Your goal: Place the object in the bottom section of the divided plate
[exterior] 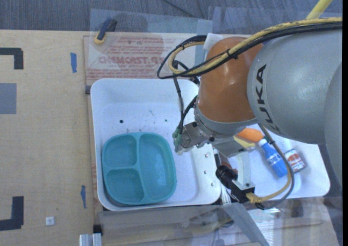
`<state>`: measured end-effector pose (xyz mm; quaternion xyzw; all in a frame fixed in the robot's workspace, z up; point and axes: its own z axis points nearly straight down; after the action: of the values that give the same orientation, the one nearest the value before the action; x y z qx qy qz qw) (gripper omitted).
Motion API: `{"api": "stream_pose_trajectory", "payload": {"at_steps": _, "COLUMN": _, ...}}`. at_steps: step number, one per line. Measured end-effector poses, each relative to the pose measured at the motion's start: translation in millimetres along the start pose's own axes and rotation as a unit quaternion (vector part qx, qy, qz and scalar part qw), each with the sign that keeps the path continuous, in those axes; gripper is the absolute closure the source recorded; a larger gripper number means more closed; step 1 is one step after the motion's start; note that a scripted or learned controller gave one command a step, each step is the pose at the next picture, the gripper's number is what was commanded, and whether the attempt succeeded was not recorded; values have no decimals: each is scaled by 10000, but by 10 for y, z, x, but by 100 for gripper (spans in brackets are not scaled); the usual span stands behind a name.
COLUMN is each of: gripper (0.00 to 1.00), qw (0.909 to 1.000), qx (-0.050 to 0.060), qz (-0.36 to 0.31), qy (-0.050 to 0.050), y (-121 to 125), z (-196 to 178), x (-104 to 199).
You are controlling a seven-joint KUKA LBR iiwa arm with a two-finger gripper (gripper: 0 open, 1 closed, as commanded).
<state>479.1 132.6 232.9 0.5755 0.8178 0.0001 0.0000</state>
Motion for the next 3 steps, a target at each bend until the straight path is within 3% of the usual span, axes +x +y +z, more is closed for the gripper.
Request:
{"api": "stream_pose_trajectory", "payload": {"at_steps": 1, "gripper": 100, "qw": 9999, "qx": -5, "qz": -137, "qy": -4, "y": 483, "z": 9, "x": 733}}
{"api": "stream_pose_trajectory", "payload": {"at_steps": 2, "gripper": 100, "qw": 9999, "qx": -16, "qz": -148, "qy": -9, "y": 491, "z": -90, "x": 740}}
{"api": "stream_pose_trajectory", "payload": {"at_steps": 3, "gripper": 100, "qw": 10000, "qx": 9, "qz": -56, "qy": 2, "y": 107, "z": 1262, "x": 305}}
